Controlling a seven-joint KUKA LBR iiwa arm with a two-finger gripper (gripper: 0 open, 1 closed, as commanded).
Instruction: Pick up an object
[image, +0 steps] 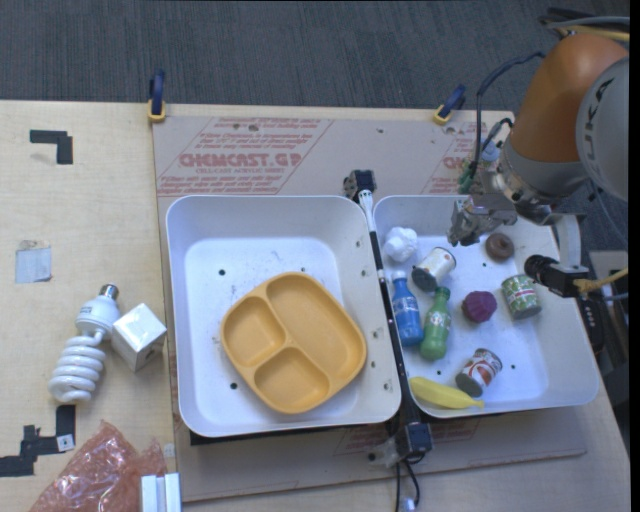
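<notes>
A coiled white fluorescent light bulb (82, 345) lies on the bench at the left, just beside a small white cube-shaped box (139, 335). Nearer, a crumpled red mesh bag (100, 472) sits at the edge. Far left, a black L-shaped mark (54, 143) and a grey tape patch (33, 264) show.

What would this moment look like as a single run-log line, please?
claw above right bin, far end | nothing seen held | yellow tray in left bin | banana near edge

Open floor rt of purple ball (479, 306)
</notes>
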